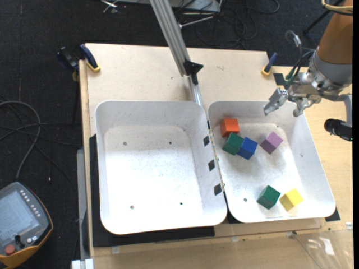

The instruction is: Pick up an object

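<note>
Camera view: the arm (336,43) enters from the right, and its claw (286,104) hangs over the far right corner of the right bin (314,167). The two fingers stand apart, one toward the bin's middle and one nearer the right wall, with nothing between them. No object is held.

Six small cubes lie in the right bin. An orange cube (229,126), a dark green cube (233,144) and a blue cube (247,148) form a tight cluster near the divider; the green and blue appear to touch, and the orange sits just beside the green. A purple cube (272,142) lies alone, near the cluster but apart from it, and is the one nearest the claw. A second green cube (268,196) and a yellow cube (291,199) sit just beside each other near the front edge. The left bin (151,167) stands on the same tabletop (140,72).

Handling judgement: the cubes look like light, rigid blocks (material cannot be confirmed) with flat, probably smooth faces. They should not deform under a firm squeeze, but they may slide or twist if caught on a corner.

Recommended hold: two opposite flat faces, fingers square to them, at mid-height. The purple cube offers free space on all sides; clustered cubes leave little room for a finger.
</note>
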Robot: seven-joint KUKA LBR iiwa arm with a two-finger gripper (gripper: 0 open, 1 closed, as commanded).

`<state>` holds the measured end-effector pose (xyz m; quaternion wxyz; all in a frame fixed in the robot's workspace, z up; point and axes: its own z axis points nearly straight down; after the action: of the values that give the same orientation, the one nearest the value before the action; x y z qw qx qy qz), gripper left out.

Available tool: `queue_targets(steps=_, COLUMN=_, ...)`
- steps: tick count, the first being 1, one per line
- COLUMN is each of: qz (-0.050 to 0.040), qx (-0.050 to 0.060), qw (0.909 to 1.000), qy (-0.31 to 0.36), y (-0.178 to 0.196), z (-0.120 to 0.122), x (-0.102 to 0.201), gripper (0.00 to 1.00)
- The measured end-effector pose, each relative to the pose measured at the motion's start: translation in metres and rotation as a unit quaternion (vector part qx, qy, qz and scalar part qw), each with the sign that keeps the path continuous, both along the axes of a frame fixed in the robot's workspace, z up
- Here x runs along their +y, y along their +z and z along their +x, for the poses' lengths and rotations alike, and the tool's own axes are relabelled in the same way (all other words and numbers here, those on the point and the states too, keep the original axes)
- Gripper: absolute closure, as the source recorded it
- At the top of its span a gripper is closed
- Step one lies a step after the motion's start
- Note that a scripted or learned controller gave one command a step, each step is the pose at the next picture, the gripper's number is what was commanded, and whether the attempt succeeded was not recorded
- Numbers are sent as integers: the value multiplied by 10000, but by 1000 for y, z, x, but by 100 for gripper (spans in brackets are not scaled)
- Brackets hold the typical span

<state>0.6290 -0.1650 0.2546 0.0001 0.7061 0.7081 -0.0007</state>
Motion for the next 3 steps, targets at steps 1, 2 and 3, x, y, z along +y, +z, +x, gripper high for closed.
queue_targets(steps=1, qz=3, qx=27, qw=10000, qy=-34, y=-47, z=-36, x=-24, gripper=0)
queue_targets(steps=2, qz=-26, qx=-104, qw=9999, qy=-14, y=-123, z=-16, x=13, gripper=0)
queue_targets(steps=3, qz=0, qx=-43, qw=10000, qy=26, y=-105, z=37, x=62, gripper=0)
